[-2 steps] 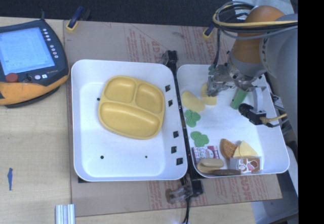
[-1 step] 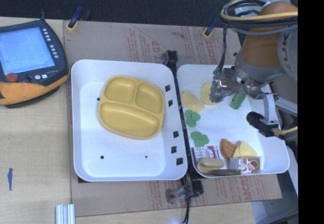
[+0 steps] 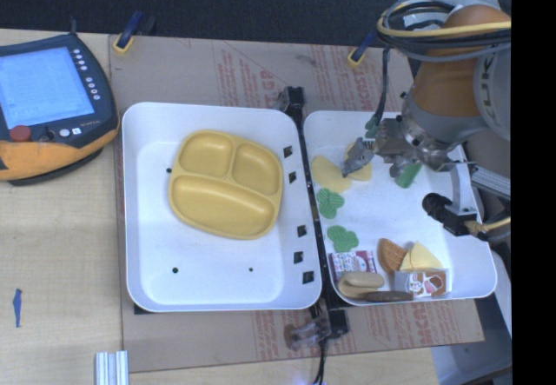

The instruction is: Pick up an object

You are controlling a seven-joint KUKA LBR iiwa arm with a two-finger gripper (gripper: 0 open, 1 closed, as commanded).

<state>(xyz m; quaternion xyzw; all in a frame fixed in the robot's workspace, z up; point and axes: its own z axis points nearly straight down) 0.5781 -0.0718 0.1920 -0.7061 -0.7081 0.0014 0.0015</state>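
Note:
My gripper hangs over the back of the right bin, its two fingers spread apart with bare bin floor between them. The left fingertip is at the edge of a pale yellow slice. A small green piece sits at the right finger. Further forward lie two green leafy pieces. Along the front wall are a small carton, a bread roll, an orange wedge, a yellow wedge and a red-and-white box. Nothing is between the fingers.
The left bin holds a yellow divided plate. A black divider with clips separates the bins. A teach pendant lies on the bench at far left. The arm's orange-banded wrist looms over the right bin's back right corner.

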